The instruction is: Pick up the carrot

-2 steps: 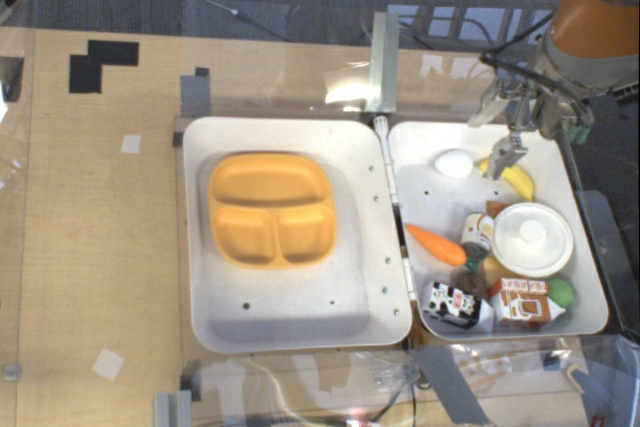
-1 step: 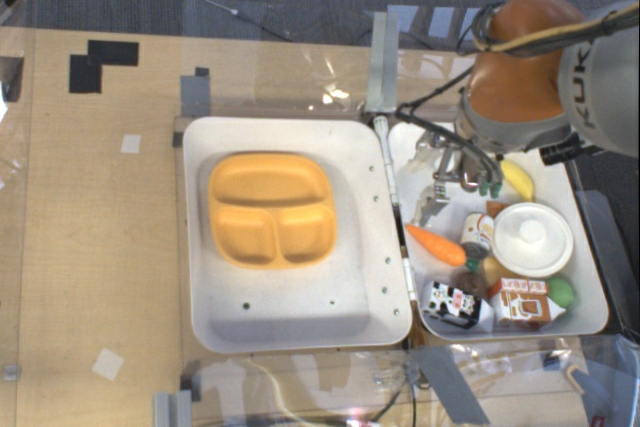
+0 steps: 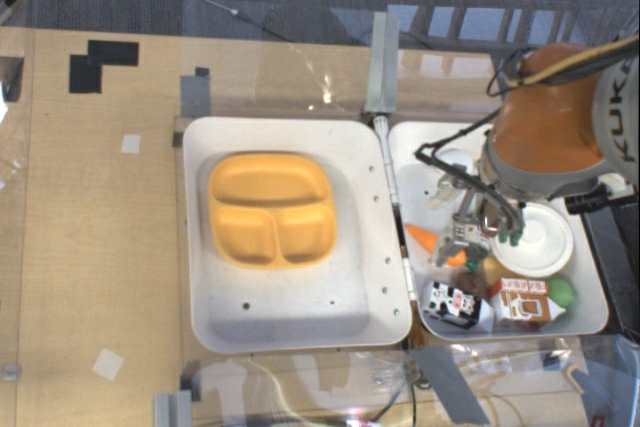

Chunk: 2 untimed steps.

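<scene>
The carrot point(image 3: 424, 238) is being seen in the right bin point(image 3: 412, 155), lying near that bin's left wall, with its orange body running from a pointed end at the left toward the gripper point(image 3: 462, 247), which is being held low just beside its thicker end. Whether the fingers are spread or pressed together cannot be told, as metal parts and cables are crowding that spot. Nothing is being shown between them, so no hold is being claimed.

The carrot is being judged a light, stiff toy with a smooth, tapering skin, so slipping toward the narrow tip is being expected; a hold across the thicker part is being advised.

Room is being limited. The bin wall is standing close on the left, a white plate point(image 3: 538, 240) is lying just to the right, and a small black-and-white box point(image 3: 453, 303), a red-and-white carton point(image 3: 522, 303) and a green item point(image 3: 562, 292) are being crowded along the near edge. Open floor is being left mainly toward the far side of the right bin. The left bin point(image 3: 290, 315) is carrying a yellow divided tray point(image 3: 270, 207), well apart, on the wooden surface point(image 3: 90, 245).
</scene>
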Each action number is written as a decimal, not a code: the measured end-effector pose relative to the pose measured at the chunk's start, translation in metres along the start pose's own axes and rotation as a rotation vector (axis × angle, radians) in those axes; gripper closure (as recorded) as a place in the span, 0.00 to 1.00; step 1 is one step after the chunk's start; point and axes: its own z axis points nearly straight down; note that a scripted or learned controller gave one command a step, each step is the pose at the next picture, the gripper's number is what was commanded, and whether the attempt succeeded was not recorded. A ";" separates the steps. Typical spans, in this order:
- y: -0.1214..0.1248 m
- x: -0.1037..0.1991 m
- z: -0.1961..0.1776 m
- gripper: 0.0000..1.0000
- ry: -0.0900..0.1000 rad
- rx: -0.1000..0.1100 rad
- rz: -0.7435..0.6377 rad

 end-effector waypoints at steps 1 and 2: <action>-0.051 -0.034 0.039 0.00 -0.001 0.002 0.000; -0.046 -0.022 0.088 0.00 -0.006 0.000 -0.011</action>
